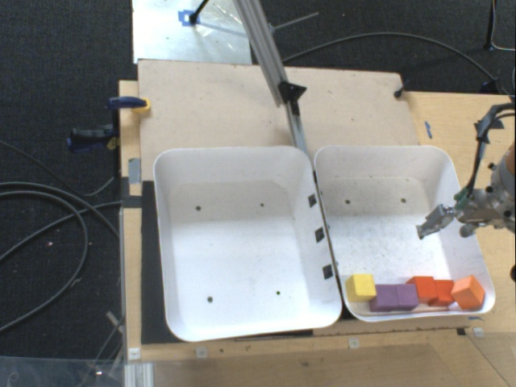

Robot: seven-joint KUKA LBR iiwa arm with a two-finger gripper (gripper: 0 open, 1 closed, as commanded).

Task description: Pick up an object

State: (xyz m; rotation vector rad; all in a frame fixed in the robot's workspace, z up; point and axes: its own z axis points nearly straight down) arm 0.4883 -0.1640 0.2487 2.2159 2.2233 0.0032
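Below the fingers [442, 222] lie blocks [419, 292], well apart.

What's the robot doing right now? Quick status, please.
Hand over right white bin, grasping nothing. Yellow block, purple block, red-orange block, orange block lined along near wall. Nothing blocking.

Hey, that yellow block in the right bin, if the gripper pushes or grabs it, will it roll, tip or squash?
The yellow block looks boxy with flat faces, so it should slide, not roll. It looks squat, so tipping seems unlikely. It touches the purple block and sits near the bin's front wall, so a push may jam it there. Stiffness cannot be judged.
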